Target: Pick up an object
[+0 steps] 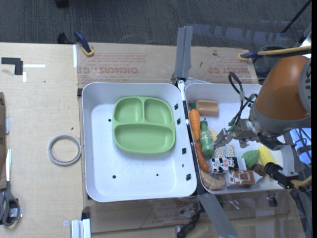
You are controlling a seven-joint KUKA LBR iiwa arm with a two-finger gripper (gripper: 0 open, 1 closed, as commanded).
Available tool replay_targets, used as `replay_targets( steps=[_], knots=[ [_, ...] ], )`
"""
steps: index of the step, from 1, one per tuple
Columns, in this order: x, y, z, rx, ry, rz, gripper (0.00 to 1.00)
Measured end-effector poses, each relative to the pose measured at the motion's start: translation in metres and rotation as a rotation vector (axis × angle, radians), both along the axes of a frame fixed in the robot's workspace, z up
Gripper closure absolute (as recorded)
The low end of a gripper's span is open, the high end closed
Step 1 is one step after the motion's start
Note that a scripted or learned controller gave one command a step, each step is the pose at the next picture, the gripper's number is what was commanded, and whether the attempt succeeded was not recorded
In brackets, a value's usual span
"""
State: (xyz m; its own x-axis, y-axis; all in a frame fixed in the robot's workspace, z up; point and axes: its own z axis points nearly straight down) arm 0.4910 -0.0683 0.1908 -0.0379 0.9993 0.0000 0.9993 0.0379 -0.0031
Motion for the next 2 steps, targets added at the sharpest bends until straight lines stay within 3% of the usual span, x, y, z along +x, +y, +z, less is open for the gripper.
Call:
replay_targets(
  steps=[1, 2],
  knots=[
    [-0.0111, -0.0298, -0.0972, 0.0, -0.01, 0.086, 0.0],
    [-0.0089, -0.0291, -0.0873, 0.001, -0.015, 0.085, 1.0]
  ],
)
